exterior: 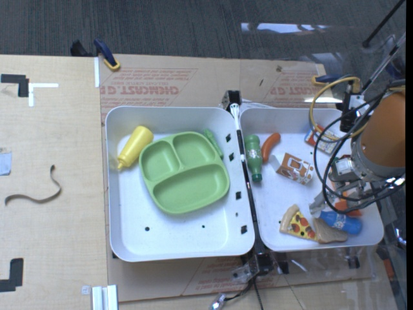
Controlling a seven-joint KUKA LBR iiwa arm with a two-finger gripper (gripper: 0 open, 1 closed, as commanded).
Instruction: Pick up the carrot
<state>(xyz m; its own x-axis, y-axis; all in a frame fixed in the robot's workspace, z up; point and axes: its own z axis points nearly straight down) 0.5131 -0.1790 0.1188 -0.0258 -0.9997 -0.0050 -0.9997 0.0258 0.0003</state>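
Observation:
The carrot is a small orange piece lying at a slant in the right bin, near its back left, just right of a green bottle. My gripper hangs low over the right side of that bin, beneath the arm's orange band and a tangle of cables. It is well to the right of the carrot and nearer the front, close to a pizza slice and a blue item. Nothing is visibly held in it.
A patterned snack packet lies between the carrot and the gripper. The left bin holds a green divided plate and a yellow bottle. A ridge divides the two bins.

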